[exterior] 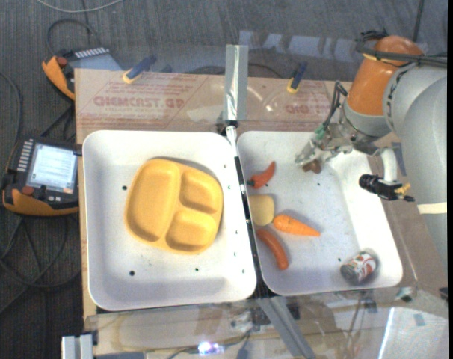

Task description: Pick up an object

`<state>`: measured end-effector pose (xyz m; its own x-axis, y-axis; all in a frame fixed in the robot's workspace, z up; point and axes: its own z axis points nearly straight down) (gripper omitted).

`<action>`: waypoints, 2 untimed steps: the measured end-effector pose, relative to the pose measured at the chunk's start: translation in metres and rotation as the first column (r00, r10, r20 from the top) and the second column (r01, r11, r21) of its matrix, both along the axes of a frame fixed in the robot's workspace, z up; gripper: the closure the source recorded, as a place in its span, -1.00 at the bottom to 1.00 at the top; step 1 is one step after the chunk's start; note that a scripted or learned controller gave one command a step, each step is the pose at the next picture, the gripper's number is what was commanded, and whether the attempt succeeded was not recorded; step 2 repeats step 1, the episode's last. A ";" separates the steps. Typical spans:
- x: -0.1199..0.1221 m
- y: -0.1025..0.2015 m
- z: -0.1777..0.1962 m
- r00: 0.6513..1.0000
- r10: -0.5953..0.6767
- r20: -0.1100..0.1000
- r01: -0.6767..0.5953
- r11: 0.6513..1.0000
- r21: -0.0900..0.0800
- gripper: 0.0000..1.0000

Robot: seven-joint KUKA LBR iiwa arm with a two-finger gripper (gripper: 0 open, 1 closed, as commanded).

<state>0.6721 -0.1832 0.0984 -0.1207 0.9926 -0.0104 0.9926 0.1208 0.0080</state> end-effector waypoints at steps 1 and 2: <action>-0.003 0.051 0.080 0.999 -0.042 -0.011 0.042 0.999 0.010 1.00; -0.003 0.051 0.080 0.999 -0.042 -0.011 0.042 0.999 0.010 1.00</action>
